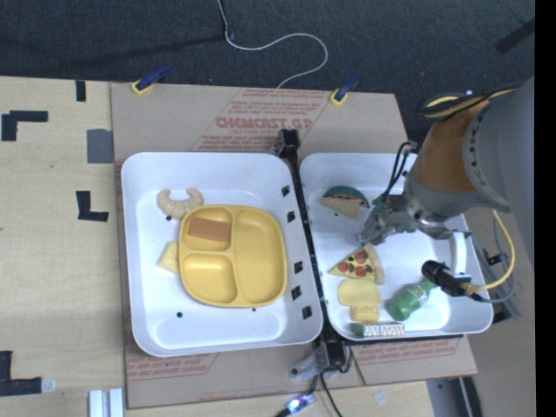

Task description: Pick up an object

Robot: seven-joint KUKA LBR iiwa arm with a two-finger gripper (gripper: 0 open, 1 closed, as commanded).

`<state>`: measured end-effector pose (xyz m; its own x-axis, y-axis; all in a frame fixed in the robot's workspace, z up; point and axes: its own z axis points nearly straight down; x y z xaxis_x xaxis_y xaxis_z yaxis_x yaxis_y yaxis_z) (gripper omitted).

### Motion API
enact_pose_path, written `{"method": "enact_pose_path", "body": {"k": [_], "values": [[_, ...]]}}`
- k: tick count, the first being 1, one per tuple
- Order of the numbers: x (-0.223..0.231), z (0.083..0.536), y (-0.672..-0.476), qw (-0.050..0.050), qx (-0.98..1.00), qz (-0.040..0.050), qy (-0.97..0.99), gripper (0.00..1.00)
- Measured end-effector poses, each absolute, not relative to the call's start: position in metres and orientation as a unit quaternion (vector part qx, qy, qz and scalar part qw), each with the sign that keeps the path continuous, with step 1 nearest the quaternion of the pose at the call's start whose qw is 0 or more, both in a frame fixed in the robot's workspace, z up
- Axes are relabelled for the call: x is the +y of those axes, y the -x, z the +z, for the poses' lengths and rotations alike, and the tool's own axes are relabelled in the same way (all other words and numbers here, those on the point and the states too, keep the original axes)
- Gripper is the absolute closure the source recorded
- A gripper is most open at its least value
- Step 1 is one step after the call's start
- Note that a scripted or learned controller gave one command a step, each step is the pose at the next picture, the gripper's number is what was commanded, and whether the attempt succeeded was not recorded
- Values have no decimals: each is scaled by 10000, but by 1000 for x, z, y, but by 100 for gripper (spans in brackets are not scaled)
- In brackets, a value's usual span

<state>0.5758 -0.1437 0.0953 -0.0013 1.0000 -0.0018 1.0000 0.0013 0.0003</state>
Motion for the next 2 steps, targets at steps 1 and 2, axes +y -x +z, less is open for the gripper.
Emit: {"method": "enact_pose_path", "body": {"k": [1, 2], "values": [[-139, 138, -575, 9, 7077, 7, -7065, 100], [-141, 194, -586, 16, 7078, 9, -7064, 100]]}}
